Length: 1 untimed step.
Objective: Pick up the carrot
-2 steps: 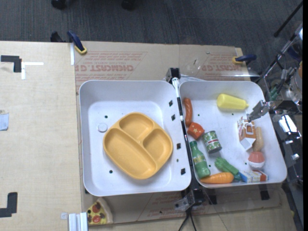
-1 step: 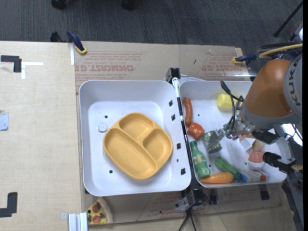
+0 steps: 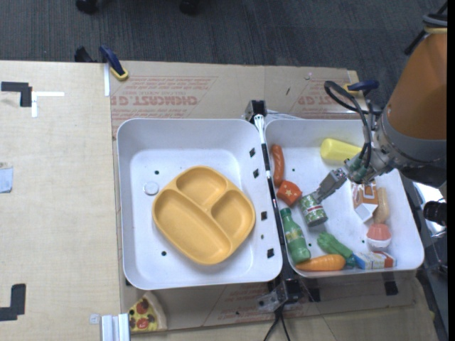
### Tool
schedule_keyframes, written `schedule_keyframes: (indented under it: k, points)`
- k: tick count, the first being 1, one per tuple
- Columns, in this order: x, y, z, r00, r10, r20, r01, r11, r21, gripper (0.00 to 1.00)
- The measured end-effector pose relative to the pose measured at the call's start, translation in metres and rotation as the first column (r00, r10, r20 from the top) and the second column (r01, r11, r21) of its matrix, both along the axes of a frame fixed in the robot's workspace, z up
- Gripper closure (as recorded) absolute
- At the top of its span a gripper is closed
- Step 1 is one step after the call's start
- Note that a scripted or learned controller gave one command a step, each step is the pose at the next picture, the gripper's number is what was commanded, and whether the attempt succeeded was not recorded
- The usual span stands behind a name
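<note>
The right bin (image 3: 411, 212) is crowded, so a descent from here risks striking the wrong thing: the tool (image 3: 328, 187) hangs just above a small can (image 3: 312, 211), and whether it is open or closed I cannot tell. The carrot (image 3: 323, 263) lies well below it against the near wall, touching a green bottle (image 3: 293, 238) and a green vegetable (image 3: 334, 246), so a loose approach could nudge or catch those instead.

Glossy plastic carrot (image 3: 323, 263), cardboard underlay (image 3: 185, 94)
</note>
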State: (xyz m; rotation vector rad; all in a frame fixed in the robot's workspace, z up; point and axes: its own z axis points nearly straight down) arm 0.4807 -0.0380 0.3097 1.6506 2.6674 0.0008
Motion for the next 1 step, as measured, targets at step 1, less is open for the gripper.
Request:
schedule_keyframes:
  k: [1]
  points:
    - [-0.0014,0.1084,-0.0458,0.996,-0.088,-0.005,0.088,0.996,0.0,0.0]
